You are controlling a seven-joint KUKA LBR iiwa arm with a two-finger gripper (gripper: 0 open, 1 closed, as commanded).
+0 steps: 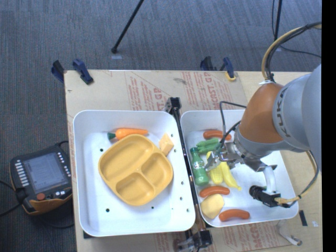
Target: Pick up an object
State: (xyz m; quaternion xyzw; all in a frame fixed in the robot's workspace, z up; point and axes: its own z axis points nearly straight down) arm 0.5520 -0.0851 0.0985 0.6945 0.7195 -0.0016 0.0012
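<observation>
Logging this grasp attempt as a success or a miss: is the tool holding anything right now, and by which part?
Cannot be told. The tool is down among the toy food in the right bin, over the corn cob beside the green bottle, but no item visibly sits in its grip.

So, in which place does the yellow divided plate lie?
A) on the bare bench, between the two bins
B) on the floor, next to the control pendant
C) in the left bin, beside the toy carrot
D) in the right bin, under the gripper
C: the yellow divided plate lies inside the left bin, and the toy carrot lies just beyond its far edge, in the same bin.
</observation>
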